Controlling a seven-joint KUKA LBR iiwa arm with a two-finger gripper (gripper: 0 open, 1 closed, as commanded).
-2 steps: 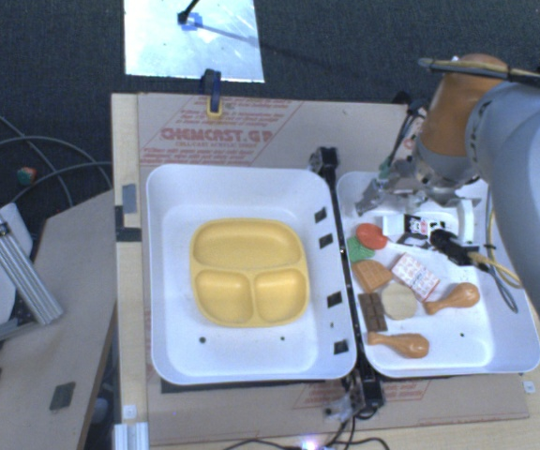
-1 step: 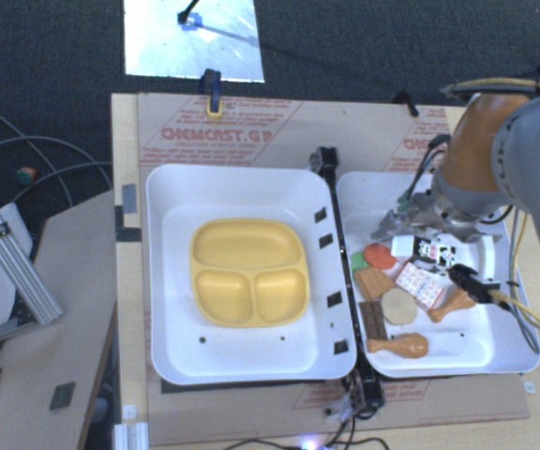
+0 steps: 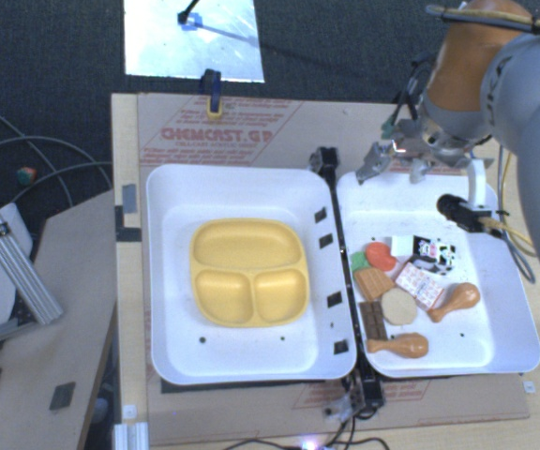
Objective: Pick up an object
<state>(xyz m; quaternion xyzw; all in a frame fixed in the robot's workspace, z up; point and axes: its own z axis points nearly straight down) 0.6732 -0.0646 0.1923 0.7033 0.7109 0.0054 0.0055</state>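
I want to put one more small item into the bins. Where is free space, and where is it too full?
Left bin: free white floor all around the yellow tray, widest along the far wall. Right bin: the far part is bare floor, under the claw. It is crowded near the divider, where the toy food pile lies.

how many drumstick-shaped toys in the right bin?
2. One drumstick lies at the right edge of the toy pile in the right bin; the other drumstick lies along the pile's near edge. Others may be hidden underneath.

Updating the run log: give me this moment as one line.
gripper: above right bin's far edge | holding: nothing seen | toys: in right bin | yellow tray: left bin
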